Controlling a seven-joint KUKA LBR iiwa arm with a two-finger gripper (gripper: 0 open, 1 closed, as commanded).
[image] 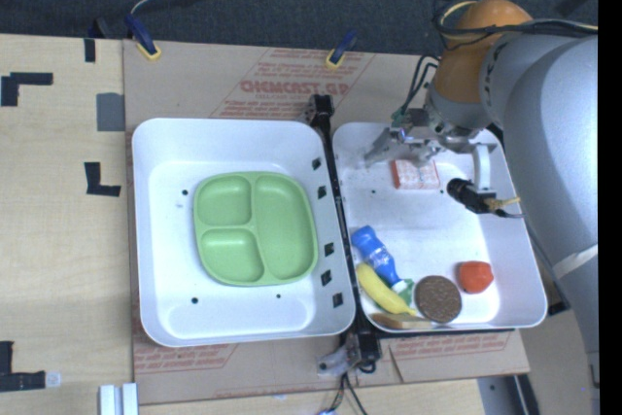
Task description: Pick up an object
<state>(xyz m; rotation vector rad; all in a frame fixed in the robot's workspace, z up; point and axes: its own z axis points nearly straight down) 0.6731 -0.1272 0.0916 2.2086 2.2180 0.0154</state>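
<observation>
Red-and-white packet [416,174] lying flat at back of right bin [505,306], right beside gripper [413,141]. Fingers' state: cannot tell. Best to centre over packet, drop straight, pinch across short side. Banana [381,292], blue bottle [375,255] crowded near front.

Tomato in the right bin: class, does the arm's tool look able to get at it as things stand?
Probably yes. The tomato lies apart from the others, uncovered, in the bin where the tool hangs.
</observation>
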